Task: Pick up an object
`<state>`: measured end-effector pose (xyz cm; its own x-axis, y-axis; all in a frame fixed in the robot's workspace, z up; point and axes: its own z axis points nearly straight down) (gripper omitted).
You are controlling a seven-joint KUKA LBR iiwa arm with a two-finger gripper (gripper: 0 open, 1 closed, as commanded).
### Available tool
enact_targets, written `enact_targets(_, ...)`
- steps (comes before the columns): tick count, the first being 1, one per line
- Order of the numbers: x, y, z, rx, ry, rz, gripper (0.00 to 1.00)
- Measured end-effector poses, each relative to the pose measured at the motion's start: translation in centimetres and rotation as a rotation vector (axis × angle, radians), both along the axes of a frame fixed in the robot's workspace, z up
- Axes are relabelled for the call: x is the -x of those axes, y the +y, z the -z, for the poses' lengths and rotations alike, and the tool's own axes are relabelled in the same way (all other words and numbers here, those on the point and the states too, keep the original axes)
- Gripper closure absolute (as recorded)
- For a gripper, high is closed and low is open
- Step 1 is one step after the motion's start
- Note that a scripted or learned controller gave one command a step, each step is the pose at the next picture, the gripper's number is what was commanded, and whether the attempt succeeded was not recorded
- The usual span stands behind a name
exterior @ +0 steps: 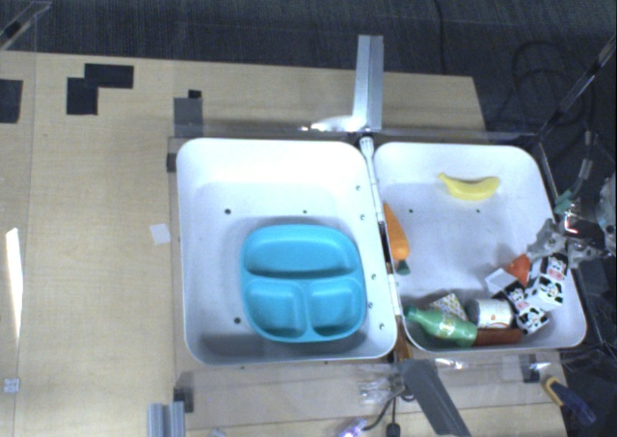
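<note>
Blue tray in left bin; banana in right bin.

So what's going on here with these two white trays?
A robot arm is meant to pick something up from the bins. Its gripper is at the right edge of the right bin, near a black-and-white patterned object. That bin also holds a banana, a carrot against the divider, and a green bottle among a pile at the front. The left bin holds a blue divided plate. Nothing looks lifted yet.
</note>
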<state>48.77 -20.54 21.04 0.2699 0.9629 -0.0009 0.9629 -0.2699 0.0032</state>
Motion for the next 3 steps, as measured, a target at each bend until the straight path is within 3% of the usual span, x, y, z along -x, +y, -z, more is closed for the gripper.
enact_targets(1,-0.1,1.3,0.1,-0.001,-0.001,0.380,1.00)
enact_targets(2,-4.1,3.5,0.1,-0.001,0.001,0.220,1.00)
enact_targets(3,-6.1,7.4,-0.1,-0.002,0.000,0.191,1.00)
